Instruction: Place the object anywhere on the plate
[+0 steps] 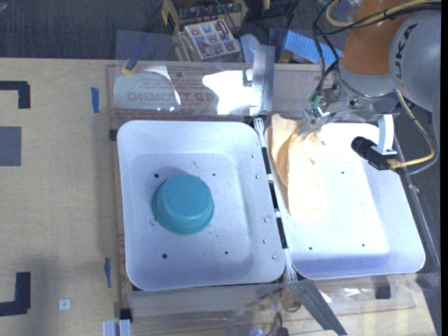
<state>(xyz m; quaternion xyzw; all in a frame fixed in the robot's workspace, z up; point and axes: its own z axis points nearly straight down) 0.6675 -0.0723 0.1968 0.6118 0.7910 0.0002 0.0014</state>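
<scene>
Teal plate (183,203) sits upside-down-looking in the left bin (140,142), mid-floor. Arm (392,40) hangs over the right bin's (392,250) back edge, claw (315,117) near the top-left corner there; can't tell its state. Can't make out any object to place.

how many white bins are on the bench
2. One shallow white plastic bin sits on the left, holding a round teal plate; the other white bin sits beside it on the right, below the arm.
</scene>
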